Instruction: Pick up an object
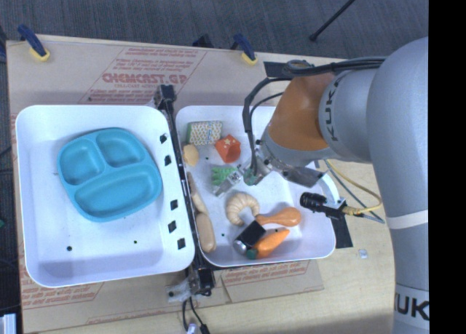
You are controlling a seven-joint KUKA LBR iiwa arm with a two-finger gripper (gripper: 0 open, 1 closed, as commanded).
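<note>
Over the right-hand bin (320, 247) you see the grey arm (378, 107) reaching in, its orange band (302, 118) just above the wrist. Your pincer (251, 175) is down among the toys, touching or just beside a small green item (223, 176); you cannot tell whether it is parted or closed, since the wrist hides most of it.

Take that green item as your landmark. Just above it sits a red-orange block (228, 148), and further up and left of it a checkered green-and-tan block (204, 132). To its left lies a pale yellow piece (191, 155) against the bin wall. Below it rests a croissant-shaped toy (239, 206), with a tan elongated piece (204, 229) to the lower left. Further down and right lie an orange squash shape (280, 217), a carrot (271, 241) and a black item (250, 234) touching it.

Well left of it, the other bin (33, 201) holds a blue divided plate (109, 173). Both bins rest on the cardboard-covered desk (138, 70).
</note>
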